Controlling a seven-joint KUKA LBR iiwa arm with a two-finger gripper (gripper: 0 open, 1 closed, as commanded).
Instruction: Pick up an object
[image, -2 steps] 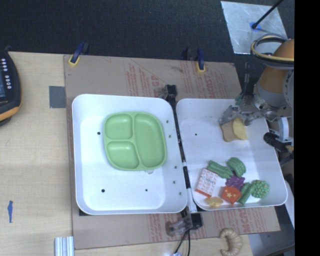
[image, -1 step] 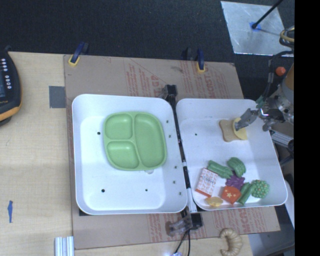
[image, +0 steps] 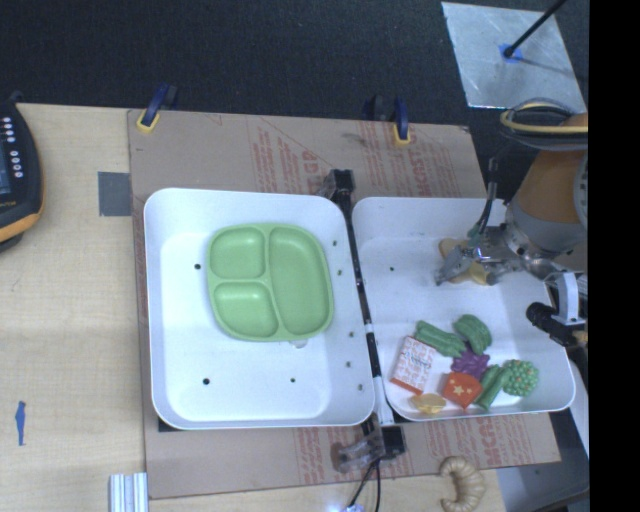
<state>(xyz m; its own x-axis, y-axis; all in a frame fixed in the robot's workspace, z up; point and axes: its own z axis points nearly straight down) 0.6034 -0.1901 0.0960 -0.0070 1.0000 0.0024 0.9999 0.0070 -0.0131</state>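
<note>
End effector (image: 462, 268) low in right bin (image: 400, 225), fingers spread apart, holding nothing, toy food (image: 465, 365) nearby

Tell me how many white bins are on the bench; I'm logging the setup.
2: the left bin holds a green divided plate; the right bin holds toy food at its near end.

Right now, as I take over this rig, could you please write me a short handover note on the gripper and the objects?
Gripper: low in the right white bin, upper part; whether it is open or shut can't be judged.
Objects: small toy foods clustered in that bin's lower corner, apart from the gripper. Light green divided plate lies in the left white bin.
Done: nothing seen lifted.
Left: grasp one object and raise it.
</note>
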